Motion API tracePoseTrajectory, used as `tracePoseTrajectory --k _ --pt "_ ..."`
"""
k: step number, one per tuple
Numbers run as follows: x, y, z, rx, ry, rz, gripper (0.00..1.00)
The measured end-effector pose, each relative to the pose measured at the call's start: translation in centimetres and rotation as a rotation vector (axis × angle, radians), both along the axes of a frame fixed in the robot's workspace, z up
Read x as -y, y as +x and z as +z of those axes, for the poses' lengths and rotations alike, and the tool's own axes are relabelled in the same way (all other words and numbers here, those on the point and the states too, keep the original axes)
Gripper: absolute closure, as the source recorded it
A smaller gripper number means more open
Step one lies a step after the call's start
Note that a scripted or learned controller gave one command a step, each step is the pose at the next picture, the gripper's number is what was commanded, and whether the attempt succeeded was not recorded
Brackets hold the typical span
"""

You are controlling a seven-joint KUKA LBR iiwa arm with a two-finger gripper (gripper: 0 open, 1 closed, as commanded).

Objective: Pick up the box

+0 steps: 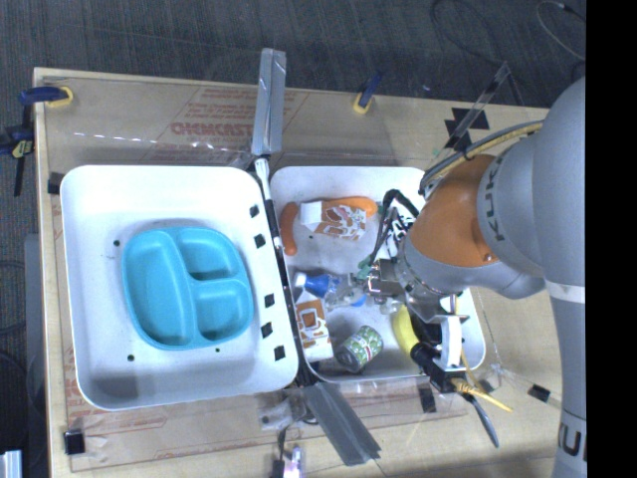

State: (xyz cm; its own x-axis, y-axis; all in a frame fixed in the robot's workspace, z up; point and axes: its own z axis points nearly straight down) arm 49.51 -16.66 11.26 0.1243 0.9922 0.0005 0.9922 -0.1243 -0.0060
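Fingers of the gripper [379,285] tucked beneath the grey wrist and its orange band; cannot tell whether released or clenched, nor whether anything sits between them. Hanging low over the middle of the right bin [328,179], above a clutter of clear plastic and a blue-capped item [318,285].

Two candidates for the box, both in that right bin. White and orange box [338,219] lying flat at the far end, just far-left of the gripper; contact with it not discernible. Small brown and white box [312,327] standing against the bin's left wall toward the near end, left of the gripper and apart from it.

Also in the right bin: long orange item [287,229] along the left wall, just beside the white and orange box; green can [360,348] on its side at the near end, just right of the small brown and white box; yellow item [403,329] on the right side, partly hidden under the arm.

Left bin [90,227] set right beside the other, holding a blue divided tray [184,287] near its middle. Both bins resting on a pale wooden worktop [149,118], with a blue clamp [45,96] at the far-left corner.
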Motion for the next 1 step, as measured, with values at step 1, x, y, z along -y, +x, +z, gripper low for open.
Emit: tracePoseTrajectory --k 1 --pt "1.35 -1.75 -2.04 0.004 0.000 -0.264 0.00"
